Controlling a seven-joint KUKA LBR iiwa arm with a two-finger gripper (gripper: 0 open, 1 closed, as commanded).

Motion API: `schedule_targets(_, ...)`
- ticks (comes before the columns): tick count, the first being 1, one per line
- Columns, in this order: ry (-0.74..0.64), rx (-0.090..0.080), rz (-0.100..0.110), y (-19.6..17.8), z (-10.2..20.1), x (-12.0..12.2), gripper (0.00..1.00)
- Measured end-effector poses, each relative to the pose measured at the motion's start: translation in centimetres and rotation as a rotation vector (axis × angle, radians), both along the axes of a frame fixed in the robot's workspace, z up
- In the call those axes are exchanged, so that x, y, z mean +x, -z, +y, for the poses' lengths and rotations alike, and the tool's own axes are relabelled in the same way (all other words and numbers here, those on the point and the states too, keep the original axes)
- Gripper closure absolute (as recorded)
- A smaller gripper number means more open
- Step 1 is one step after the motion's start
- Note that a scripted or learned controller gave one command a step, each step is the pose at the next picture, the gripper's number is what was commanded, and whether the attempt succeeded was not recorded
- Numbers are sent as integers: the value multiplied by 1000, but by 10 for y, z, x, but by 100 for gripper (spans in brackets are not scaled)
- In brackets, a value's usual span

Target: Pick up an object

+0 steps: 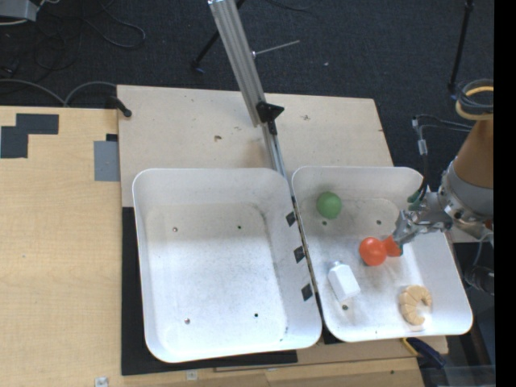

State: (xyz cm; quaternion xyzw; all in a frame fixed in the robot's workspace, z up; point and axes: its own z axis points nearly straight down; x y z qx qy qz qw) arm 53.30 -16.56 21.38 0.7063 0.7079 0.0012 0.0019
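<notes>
Orange ball (372, 251) is lying in the right bin (379, 329); my claw (401, 241) is touching it, grip I cannot tell, nothing lifted yet.

Bench (193, 123): pale board, scuffed, seen from above at a slant.
Black mat (129, 297): lies under the bins, showing along the bench's left and front edges.
Left bin (161, 192): 1 of 2 shallow white bins, sitting on the mat toward the front-left corner.
Right bin (379, 176): white, touching the left bin's side, toward the front-right corner.
Metal rail (242, 63): slants from the back edge toward the seam between the 2 bins.
</notes>
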Motion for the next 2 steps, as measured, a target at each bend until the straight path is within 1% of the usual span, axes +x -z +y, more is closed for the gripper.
schedule_targets(1, -1, 1, 6, -1, 0, 0, 100)
schedule_targets(2, -2, 4, 9, 2, 47, -12, 100)
